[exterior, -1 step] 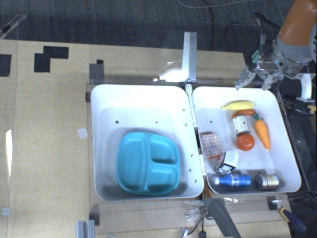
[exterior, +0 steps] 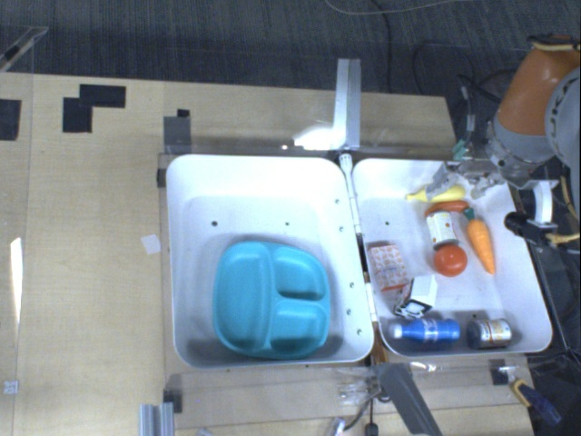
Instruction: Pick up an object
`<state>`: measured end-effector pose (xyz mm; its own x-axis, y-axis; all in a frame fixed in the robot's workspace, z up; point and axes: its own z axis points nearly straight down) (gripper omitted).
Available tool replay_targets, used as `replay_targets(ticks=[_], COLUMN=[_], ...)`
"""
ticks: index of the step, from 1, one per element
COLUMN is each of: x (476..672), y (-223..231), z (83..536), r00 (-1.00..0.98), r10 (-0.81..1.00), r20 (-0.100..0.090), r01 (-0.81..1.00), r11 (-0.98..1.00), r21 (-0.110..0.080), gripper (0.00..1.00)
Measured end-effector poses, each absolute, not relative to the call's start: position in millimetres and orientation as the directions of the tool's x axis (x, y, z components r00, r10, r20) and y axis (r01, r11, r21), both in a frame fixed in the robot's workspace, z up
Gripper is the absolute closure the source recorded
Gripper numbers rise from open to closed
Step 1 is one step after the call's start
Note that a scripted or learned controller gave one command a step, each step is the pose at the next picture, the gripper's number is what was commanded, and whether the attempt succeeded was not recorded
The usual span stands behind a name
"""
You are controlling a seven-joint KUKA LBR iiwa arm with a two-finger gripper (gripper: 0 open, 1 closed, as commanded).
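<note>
White labels on the small bottle (exterior: 444, 228) and blue bottle (exterior: 429, 331) are unreadable; the gripper's (exterior: 469, 173) state cannot be told.

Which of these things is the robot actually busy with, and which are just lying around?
In the job:
gripper, above the right bin's far end
yellow banana-like toy, right beside it and the likeliest pick

Lying about:
carrot
small bottle
tomato
blue bottle
can
patterned packet
blue divided tray in the left bin
</note>
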<state>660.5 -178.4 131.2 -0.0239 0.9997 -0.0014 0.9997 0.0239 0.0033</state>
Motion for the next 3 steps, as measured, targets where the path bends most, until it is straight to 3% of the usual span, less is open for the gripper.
replay_targets(ticks=[1,2,3], x=[603.8,606.7,634.0], y=[-206,-205,-175], z=[89,102,199], r00=[-0.13,-0.132,-0.022], r10=[0.991,0.991,1.0], r20=[-0.004,-0.005,-0.002], r01=[0.991,0.991,1.0], r11=[0.13,0.132,0.022], r21=[0.01,0.018,0.008], gripper=[0.0,1.0,1.0])
